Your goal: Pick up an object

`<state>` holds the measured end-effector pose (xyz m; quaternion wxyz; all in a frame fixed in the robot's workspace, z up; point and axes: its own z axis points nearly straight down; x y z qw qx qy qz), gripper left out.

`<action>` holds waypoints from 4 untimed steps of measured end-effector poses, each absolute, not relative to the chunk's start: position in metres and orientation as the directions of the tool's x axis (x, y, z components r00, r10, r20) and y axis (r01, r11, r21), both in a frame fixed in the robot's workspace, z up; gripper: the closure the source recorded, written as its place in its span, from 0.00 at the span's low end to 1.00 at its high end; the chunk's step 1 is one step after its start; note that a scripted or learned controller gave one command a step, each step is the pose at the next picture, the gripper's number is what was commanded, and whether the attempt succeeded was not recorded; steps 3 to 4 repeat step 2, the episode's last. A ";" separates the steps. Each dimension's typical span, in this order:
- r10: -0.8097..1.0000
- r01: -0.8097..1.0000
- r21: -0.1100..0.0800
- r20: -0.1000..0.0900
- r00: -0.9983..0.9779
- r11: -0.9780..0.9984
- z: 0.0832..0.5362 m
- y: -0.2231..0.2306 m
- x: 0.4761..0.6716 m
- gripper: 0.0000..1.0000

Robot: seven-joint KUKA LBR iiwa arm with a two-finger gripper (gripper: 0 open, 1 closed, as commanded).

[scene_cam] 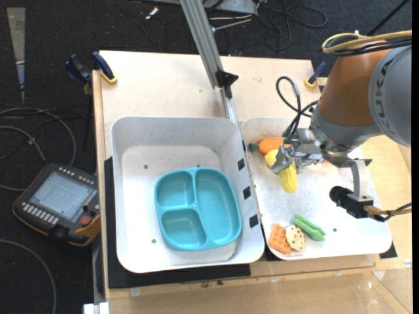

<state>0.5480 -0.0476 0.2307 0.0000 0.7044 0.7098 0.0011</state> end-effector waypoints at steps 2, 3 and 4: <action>1.000 1.000 0.001 0.002 -0.009 0.009 0.239 0.057 0.557 1.00; 1.000 1.000 0.001 0.002 -0.009 0.009 0.239 0.057 0.557 1.00; 1.000 1.000 0.001 0.002 -0.009 0.009 0.239 0.057 0.557 1.00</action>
